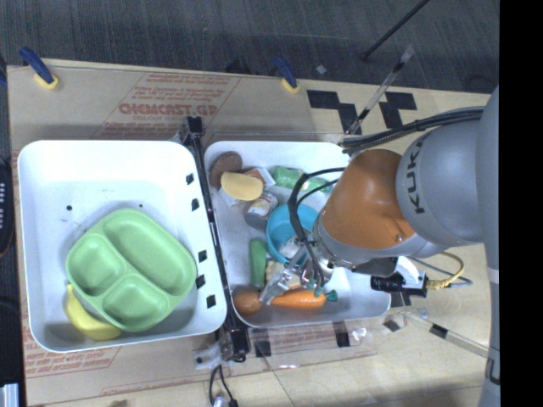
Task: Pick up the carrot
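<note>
The scene is lit evenly and fairly brightly from above. The white walls of the left bin (34, 227) are rendered near overexposure, and a soft shadow is cast under the green divided plate (131, 265) toward the bin's near edge. A dull highlight is seen on the arm's orange band (361, 206). The dark floor beyond the surface's far edge is left dim. Fine detail is softened throughout, and the fingers (293, 282) are slightly blurred.

End effector (293, 280) low over carrot (299, 300) — right bin (365, 312), green tray (131, 267) left
</note>
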{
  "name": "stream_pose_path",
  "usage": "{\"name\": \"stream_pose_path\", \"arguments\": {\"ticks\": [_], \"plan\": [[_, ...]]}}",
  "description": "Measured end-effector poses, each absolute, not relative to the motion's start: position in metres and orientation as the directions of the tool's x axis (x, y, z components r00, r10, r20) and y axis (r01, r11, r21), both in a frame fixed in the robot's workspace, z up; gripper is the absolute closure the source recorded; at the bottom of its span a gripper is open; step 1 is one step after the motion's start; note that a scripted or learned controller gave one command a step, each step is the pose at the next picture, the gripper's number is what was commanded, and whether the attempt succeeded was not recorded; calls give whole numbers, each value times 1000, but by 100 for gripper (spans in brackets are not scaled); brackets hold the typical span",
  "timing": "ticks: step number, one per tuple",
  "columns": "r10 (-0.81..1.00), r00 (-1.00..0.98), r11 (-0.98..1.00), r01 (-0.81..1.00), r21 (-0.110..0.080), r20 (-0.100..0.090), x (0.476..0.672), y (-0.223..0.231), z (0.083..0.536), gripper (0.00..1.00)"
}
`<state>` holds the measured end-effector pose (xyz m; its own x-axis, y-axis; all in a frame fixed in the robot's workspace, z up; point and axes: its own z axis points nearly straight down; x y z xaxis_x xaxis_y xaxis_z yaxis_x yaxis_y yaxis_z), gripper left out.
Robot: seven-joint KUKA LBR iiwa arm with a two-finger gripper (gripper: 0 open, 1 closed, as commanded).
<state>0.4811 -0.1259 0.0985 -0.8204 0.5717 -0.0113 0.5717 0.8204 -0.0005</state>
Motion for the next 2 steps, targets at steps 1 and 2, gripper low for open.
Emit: {"name": "stream_pose_path", "arguments": {"ticks": [1,2], "plan": [[561,-827,828,561,4,-20,485,-123,110,100],[759,-651,652,759,9,-17,483,-177,101,100]]}}
